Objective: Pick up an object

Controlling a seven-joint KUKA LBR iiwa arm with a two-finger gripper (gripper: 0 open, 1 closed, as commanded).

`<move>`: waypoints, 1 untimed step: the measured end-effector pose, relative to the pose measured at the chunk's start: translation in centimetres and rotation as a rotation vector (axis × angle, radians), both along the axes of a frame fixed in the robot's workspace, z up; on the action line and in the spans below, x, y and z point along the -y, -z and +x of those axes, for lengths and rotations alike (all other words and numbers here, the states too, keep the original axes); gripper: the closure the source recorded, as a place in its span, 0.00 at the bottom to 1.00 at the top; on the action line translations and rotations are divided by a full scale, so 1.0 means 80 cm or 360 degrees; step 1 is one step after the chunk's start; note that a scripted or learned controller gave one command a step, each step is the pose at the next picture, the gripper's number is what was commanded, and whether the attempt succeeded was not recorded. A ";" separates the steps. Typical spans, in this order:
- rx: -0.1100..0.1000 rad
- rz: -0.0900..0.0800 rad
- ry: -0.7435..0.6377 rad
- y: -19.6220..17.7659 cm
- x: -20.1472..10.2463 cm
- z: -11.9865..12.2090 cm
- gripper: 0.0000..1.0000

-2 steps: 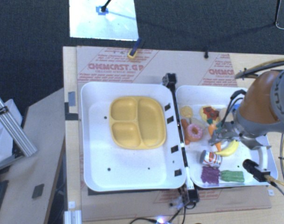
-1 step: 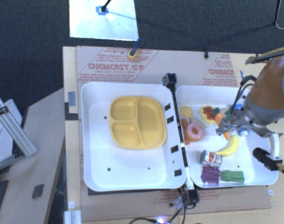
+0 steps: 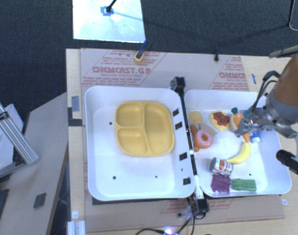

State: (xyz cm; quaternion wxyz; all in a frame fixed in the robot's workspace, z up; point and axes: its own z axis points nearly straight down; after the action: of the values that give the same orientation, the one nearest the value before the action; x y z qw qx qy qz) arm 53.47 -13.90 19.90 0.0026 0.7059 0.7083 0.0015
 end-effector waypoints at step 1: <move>-0.0003 0.0001 -0.0001 -0.034 0.000 0.002 1.00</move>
State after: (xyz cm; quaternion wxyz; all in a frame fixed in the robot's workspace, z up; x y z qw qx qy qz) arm 53.60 -13.92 22.60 0.0018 0.7057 0.7085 0.0012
